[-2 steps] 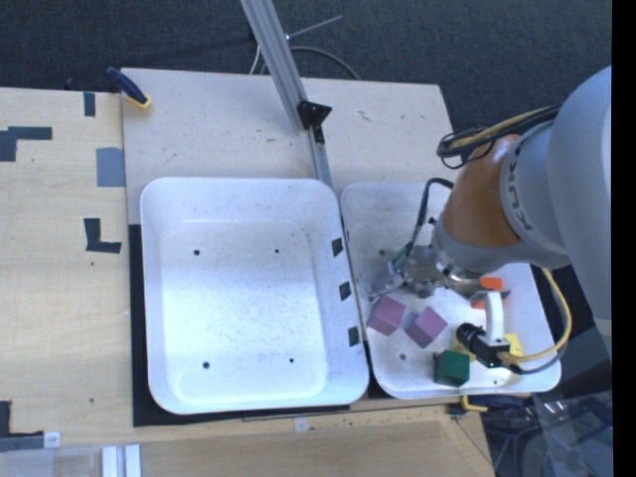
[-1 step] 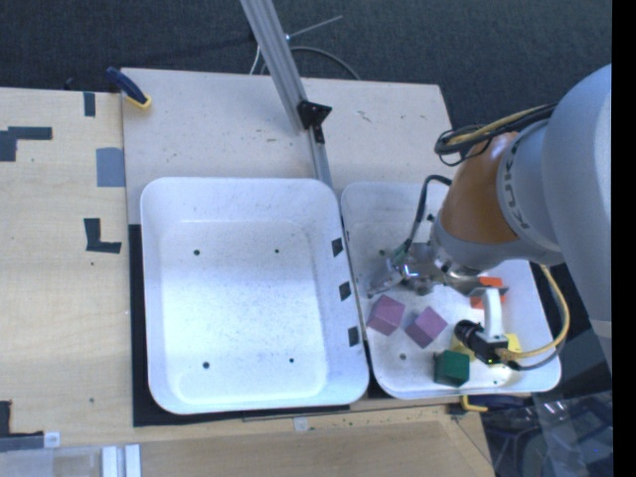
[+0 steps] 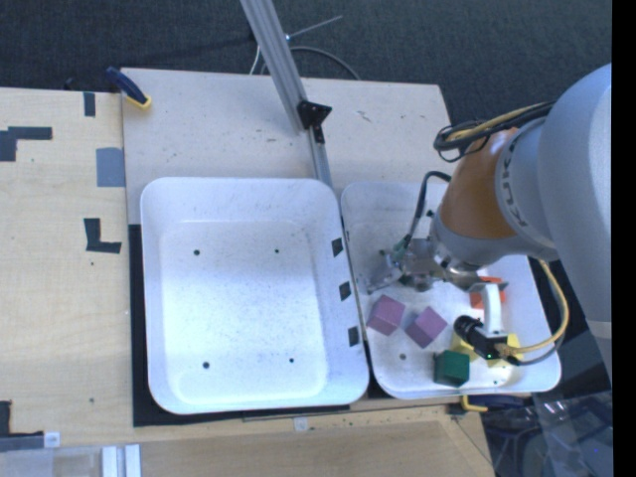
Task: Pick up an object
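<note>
Bins sit side by side on the bench (image 3: 60, 266); the left bin (image 3: 159, 266) is white and shallow; the right bin (image 3: 397, 195) meets it rim to rim. In the right bin a purple block (image 3: 386, 315) lies near that shared rim; the gripper (image 3: 402, 266) hangs just behind it, open or closed I cannot tell; a second purple block (image 3: 428, 326) lies just beside the first; a green block (image 3: 451, 368) sits near the front rim; an orange-and-white piece (image 3: 487, 296) lies farthest right.

1. Left bin (image 3: 238, 296) & right bin (image 3: 373, 217): white plastic, smooth, slight sheen noted.
2. Bench (image 3: 60, 266): pale wood, matt.
3. Left purple block (image 3: 387, 315) & right purple block (image 3: 427, 325): matt finish seen.
4. Arm (image 3: 586, 167): grey shell, smooth, semi-gloss.
5. Rail (image 3: 273, 43), top centre: bare metal.
</note>
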Motion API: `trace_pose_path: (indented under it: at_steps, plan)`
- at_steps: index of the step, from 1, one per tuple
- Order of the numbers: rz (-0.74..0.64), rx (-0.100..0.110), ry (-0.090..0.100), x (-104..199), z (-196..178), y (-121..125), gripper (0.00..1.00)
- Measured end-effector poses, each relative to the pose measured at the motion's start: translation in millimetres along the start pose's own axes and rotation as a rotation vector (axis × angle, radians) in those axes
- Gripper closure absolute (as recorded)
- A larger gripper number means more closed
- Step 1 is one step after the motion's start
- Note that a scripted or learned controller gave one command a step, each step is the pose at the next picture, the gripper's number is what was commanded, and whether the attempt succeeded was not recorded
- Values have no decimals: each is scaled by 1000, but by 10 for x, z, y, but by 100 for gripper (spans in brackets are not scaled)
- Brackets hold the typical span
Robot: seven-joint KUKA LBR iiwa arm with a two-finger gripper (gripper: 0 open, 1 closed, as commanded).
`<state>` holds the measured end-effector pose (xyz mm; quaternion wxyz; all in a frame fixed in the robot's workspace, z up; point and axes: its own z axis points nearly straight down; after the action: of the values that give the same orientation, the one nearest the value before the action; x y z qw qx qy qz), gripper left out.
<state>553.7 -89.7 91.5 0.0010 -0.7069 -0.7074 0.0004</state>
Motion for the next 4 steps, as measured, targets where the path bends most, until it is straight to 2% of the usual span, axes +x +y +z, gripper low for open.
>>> trace_pose_path:
  at_steps: [4]
  plan:
    - [0, 0, 0, 7, -1, 138, 0]
